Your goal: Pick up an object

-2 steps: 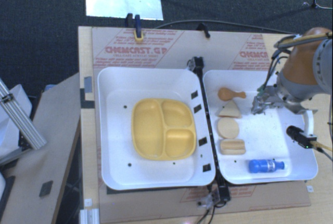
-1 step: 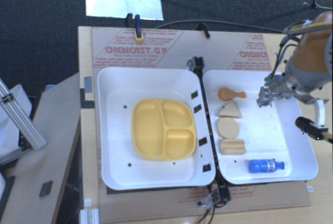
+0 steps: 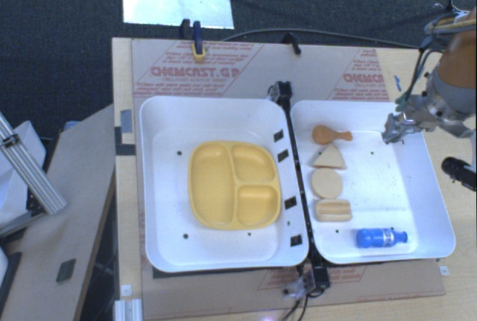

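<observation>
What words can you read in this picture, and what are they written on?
"CHEMCAST GP" in red letters, on the brown protective sheet under the two white bins, at the back left.
The same red print at the sheet's back right is too blurred to read for sure.
The smaller red lines under both logos are too small to read.
The blue plastic bottle has a label, too small to read.

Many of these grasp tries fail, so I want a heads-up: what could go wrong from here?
The gripper hangs by the right bin's far right wall, apart from every item, so closing here would likely catch nothing. The drumstick, wedge, disc and bun sit close in a column; grabbing one may knock its neighbour. The bottle lies on its side and might roll.
</observation>
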You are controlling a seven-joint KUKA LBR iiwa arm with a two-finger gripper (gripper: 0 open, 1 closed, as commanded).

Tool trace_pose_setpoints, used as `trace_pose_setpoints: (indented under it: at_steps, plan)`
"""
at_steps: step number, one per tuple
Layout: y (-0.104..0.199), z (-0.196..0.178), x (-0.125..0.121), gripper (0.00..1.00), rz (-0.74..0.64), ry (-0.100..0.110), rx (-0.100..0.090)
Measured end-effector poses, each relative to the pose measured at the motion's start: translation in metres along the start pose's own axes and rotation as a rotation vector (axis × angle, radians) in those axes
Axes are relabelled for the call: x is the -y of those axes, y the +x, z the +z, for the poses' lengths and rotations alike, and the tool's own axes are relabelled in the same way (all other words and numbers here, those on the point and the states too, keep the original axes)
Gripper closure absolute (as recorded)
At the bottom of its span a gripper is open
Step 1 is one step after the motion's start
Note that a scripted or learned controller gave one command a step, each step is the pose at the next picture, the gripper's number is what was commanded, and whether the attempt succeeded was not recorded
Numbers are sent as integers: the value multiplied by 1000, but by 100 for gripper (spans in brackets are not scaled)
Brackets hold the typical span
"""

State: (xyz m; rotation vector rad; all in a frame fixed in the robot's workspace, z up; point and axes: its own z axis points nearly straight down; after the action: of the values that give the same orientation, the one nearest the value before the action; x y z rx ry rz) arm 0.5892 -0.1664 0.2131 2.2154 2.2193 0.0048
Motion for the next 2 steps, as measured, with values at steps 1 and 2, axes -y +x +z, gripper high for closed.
trace_pose_setpoints:
  at_steps: [1,2]
  plan:
    - [2,-64,-6,100,-3,-3,0]
    - [55,-67,-8,100,-7,4,-3]
